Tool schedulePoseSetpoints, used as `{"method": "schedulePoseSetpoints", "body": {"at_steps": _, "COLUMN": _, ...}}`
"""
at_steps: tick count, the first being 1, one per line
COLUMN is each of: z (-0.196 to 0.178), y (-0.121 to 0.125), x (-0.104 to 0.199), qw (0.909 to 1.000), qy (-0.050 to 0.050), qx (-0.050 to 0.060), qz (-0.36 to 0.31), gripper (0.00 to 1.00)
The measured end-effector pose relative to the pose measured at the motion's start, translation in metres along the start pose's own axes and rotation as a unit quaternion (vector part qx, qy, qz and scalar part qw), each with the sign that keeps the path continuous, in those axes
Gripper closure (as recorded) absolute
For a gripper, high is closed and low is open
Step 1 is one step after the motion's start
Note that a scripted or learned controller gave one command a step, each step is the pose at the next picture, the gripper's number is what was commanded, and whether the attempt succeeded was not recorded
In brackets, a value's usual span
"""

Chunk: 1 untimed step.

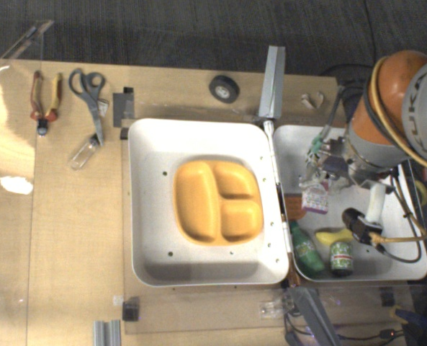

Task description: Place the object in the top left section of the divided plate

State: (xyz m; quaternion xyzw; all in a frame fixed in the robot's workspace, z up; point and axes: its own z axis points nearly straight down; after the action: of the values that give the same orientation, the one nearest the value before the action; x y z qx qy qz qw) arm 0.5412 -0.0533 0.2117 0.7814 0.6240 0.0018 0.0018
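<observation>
Your pincer hangs over the right bin; grip state can't tell. Plate lies left, next bin.

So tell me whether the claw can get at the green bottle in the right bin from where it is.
Probably yes. The claw hangs over the right bin, with the green bottle lying just below it by the left wall. Nothing covers the bottle, though that wall and the small jar alongside crowd it.

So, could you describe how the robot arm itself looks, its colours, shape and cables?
The arm is rounded and grey, with a glossy orange band above the wrist and part of dark lettering on its shell. Its end effector is a cluster of dark metal parts with thin wires. A black cable with an orange section runs below it.
</observation>
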Motion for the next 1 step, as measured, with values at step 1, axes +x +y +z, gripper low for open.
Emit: {"method": "schedulePoseSetpoints", "body": {"at_steps": 1, "z": -0.0060, "y": -0.0015, "x": 0.0638, "qw": 0.9988, "qy": 0.001, "qx": 0.000, "qz": -0.048, "gripper": 1.00}}
